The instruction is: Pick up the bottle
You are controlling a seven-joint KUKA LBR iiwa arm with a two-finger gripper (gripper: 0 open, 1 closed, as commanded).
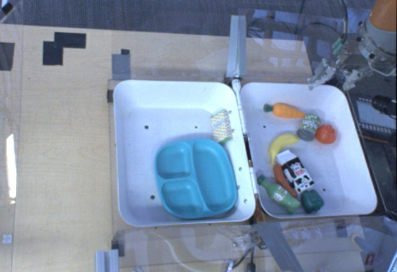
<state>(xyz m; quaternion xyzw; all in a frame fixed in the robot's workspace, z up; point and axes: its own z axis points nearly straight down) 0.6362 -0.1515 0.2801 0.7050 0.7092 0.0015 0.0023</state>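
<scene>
Green plastic bottle (278,194) w/ white cap is lying tilted in right bin (356,140), touching milk carton (295,173). Metal gripper (333,75) is hovering w/ fingers spread, gripping nothing.

The left bin (130,159) on the table (56,159) holds a blue divided plate (195,179) and, near the inner wall, a small patterned packet (221,126). In the right bin (353,159) a carrot (286,111) lies at the far side, with a small can (307,127) touching a red tomato (325,134). Below them are a banana (282,144), a milk carton (295,172) and a dark green thing (312,201).
</scene>
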